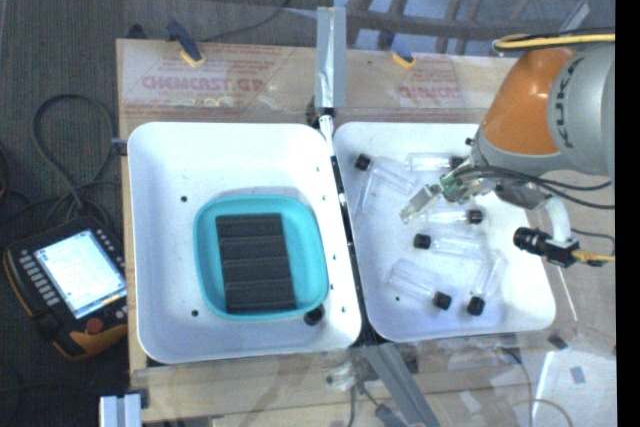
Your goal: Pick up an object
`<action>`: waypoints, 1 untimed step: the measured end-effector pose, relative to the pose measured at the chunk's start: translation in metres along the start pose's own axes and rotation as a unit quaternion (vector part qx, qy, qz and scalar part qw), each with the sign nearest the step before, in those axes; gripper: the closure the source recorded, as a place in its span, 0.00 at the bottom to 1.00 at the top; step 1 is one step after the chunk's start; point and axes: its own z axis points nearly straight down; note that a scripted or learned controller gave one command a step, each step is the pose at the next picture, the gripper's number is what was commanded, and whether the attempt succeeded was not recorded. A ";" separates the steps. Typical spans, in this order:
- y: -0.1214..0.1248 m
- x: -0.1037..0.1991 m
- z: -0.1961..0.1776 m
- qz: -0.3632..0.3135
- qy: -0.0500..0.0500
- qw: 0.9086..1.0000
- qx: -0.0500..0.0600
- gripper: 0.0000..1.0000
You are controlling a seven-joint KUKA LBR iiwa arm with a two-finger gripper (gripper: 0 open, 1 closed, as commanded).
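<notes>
Several clear plastic vials with black caps lie scattered in the right bin (520,310). One vial (378,181) lies at the upper left, another (452,241) in the middle, and two (410,281) (487,283) near the front. My gripper (428,199) hangs low over the bin's upper middle, reaching in from the right under the orange wrist band (525,110). It sits just above the middle vial and beside a vial (432,161) at the back. Glare and the clear plastic hide whether anything is between its tips.
The left bin (165,165) holds a teal tray (208,235) with a black ribbed insert, and a small black cap (313,316) near its front right corner. A teach pendant (70,280) lies on the floor at left. A black fitting (530,239) with a yellow cable hangs off the arm.
</notes>
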 end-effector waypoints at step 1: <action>0.001 0.000 -0.009 0.001 0.000 1.000 -0.001 1.00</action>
